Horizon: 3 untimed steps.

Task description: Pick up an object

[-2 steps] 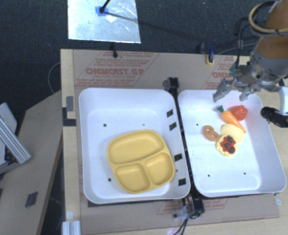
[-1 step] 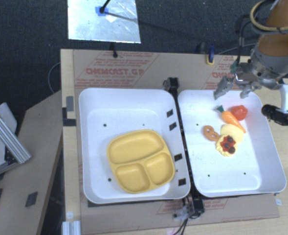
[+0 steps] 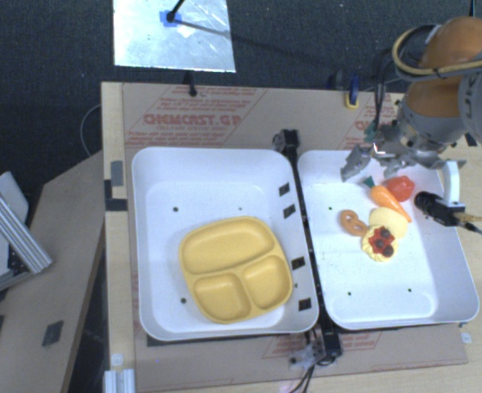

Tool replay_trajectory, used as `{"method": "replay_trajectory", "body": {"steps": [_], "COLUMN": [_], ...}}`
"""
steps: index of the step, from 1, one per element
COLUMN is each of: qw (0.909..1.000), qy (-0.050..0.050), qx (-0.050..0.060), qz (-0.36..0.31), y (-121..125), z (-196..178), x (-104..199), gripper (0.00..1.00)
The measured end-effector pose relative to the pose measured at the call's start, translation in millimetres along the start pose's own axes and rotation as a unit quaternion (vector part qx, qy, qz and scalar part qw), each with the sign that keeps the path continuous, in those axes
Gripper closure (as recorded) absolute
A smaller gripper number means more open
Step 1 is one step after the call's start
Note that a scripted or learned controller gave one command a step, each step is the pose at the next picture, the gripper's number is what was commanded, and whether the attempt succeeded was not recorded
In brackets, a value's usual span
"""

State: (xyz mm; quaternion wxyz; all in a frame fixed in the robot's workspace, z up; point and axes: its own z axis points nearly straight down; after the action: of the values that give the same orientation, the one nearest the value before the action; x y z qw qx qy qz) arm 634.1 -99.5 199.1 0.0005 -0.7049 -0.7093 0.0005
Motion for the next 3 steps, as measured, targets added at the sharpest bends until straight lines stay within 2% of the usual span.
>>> {"method": "replay_trajectory", "body": {"steps": [1,2,3], "qw": [1.0000,1.0000,1.0000], "qy": [0.000,0.000,0.000], "qx": [-0.001,0.000,-0.003], "qz": [0.000,0.000,-0.001], "y": [3,5,6], "z": [45,106,92], "x": [7,12,11], "gripper": [0.00,0.00,1.00]}}
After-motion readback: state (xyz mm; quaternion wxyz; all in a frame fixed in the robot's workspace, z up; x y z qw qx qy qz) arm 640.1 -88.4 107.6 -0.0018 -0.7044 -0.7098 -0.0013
